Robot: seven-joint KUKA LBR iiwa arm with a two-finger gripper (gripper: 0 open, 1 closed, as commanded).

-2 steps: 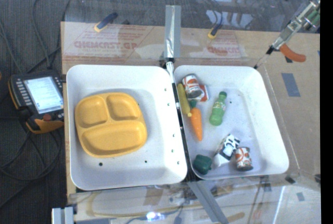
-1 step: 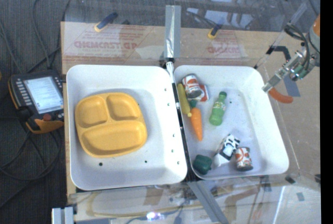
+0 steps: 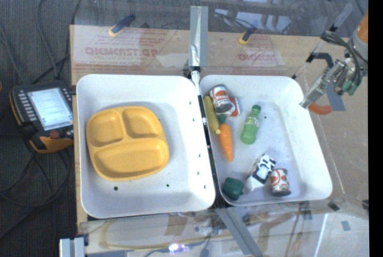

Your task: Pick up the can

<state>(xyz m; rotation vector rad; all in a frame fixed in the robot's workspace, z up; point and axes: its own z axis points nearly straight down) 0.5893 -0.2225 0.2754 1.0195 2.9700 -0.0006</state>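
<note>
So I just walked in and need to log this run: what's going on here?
A robot arm is set to pick up a can. Its gripper hangs over the right bin's upper right corner, away from the items. One can lies near the bin's lower edge beside a black-and-white item; another lies at upper left. A green bottle and carrot lie between. The left bin holds a yellow tray.

We see the bench (image 3: pixel 137 52), a pale board with faded red lettering, bearing two shallow white bins touching side by side. The right bin (image 3: pixel 297 148) sits just beside and below the gripper (image 3: pixel 314 97); the left bin (image 3: pixel 90 190) lies well beyond it, farther away.
</note>
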